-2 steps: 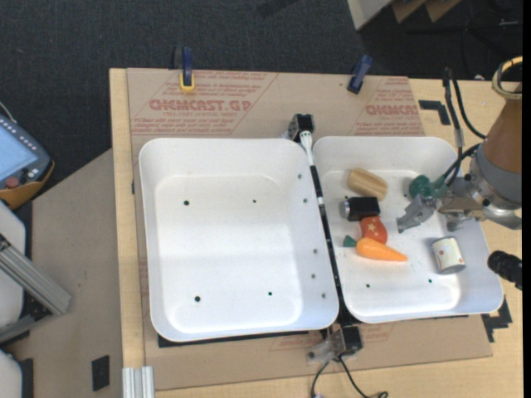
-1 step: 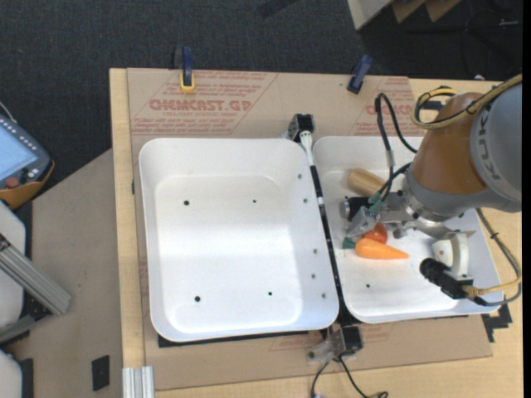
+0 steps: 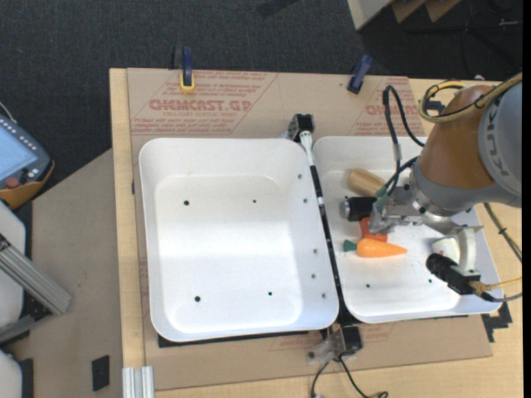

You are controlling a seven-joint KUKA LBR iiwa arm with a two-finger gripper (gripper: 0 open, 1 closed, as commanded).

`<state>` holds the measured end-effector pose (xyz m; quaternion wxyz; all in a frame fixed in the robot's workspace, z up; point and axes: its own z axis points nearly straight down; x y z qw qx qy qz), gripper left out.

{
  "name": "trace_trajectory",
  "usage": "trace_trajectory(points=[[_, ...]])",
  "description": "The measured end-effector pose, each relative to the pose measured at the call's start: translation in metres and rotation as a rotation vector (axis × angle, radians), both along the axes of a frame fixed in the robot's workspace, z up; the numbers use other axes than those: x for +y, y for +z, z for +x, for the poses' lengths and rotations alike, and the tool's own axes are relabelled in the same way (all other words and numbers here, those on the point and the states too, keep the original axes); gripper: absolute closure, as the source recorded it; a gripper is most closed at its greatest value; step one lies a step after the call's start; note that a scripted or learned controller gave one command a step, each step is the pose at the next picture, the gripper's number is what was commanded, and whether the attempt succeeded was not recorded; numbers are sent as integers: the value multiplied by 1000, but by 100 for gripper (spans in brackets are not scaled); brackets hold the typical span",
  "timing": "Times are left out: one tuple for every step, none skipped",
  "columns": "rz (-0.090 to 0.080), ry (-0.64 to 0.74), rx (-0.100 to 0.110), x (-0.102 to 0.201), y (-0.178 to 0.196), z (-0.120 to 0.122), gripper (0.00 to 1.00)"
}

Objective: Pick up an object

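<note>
An orange toy carrot (image 3: 383, 250) with a green tip lies in the right bin (image 3: 398, 303), near its middle. My gripper (image 3: 377, 225) hangs directly over the carrot's left end, very close to it or touching it. A small red piece (image 3: 365, 227) shows just left of the gripper. A tan wooden cylinder (image 3: 365, 180) lies toward the back of the same bin. A small black object (image 3: 358, 208) lies between the cylinder and the gripper.
The left bin (image 3: 166, 222) stands beside the right one, and their rims meet at a dark divider (image 3: 325, 222). The grey arm with its orange band (image 3: 465, 139) covers the right bin's far right side. Clamps (image 3: 187, 69) hold the cardboard base at the back.
</note>
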<state>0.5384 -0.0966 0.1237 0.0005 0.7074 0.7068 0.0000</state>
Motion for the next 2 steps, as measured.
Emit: trace_trajectory(points=[[2, 7, -4, 63, 64, -2, 100], [-1, -1, -3, 41, 121, -36, 100]])
